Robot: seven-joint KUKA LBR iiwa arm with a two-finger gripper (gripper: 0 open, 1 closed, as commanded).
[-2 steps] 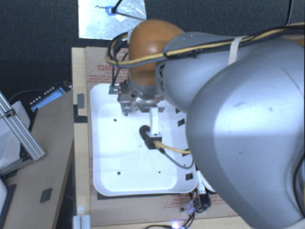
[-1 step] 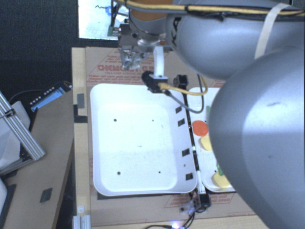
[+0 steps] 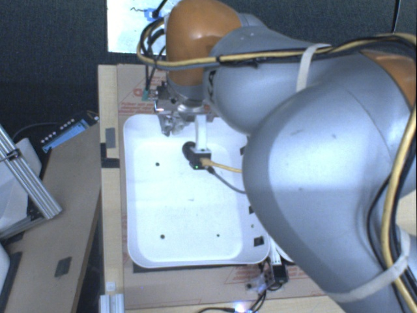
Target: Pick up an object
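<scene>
My grey metal arm (image 3: pixel 313 155) is the largest item in the camera view. It enters from the right and covers the right half of the scene. A yellow cable (image 3: pixel 273 52) runs along its upper surface.

The orange band (image 3: pixel 195 34) above my wrist sits over the far edge of the shallow white plastic bin (image 3: pixel 189 240). The bin rests on the light brown wooden desk (image 3: pixel 107 194). Its floor carries a few small dark dots.

My fingers (image 3: pixel 171 124) hang below the wrist, low over the far left part of the bin. Their state cannot be determined: the tips are small and blurred. No item is visible between them.

A white upright bracket with a small black unit (image 3: pixel 195 152) at its foot stands just beside the fingers, towards the bin centre. A thin cable leads from it to the right, under the arm.

An object to pick up cannot be identified on the visible bin floor.

A silver aluminium frame rail (image 3: pixel 29 181) lies at the left edge, well apart from the bin.
</scene>
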